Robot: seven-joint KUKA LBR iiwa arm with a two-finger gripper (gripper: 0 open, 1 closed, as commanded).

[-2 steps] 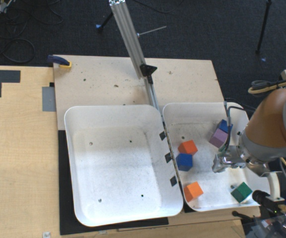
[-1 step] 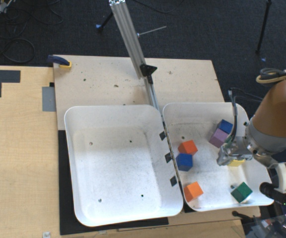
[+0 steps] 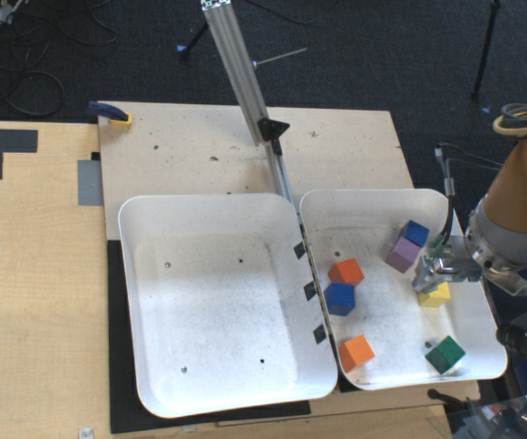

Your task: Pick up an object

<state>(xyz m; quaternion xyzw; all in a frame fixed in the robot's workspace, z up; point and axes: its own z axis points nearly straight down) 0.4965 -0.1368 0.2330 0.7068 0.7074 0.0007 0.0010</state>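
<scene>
My gripper (image 3: pixel 431 280) reaches into the right bin (image 3: pixel 373 210) from the right, near that bin's right wall. A yellow block (image 3: pixel 436 294) lies directly under it, partly covered by it. Whether the block is gripped cannot be made out. Just left of the gripper sits a purple block (image 3: pixel 401 254), with a blue block (image 3: pixel 415 233) behind it. A green block (image 3: pixel 446 354) rests near the bin's front right corner.
The right bin also holds an orange block (image 3: pixel 346 272), a blue block (image 3: pixel 339 298) and another orange block (image 3: pixel 357 351) along its left side. The left bin (image 3: pixel 209 337) stands beside it. A slanted metal bar (image 3: pixel 241 71) rises behind the bins.
</scene>
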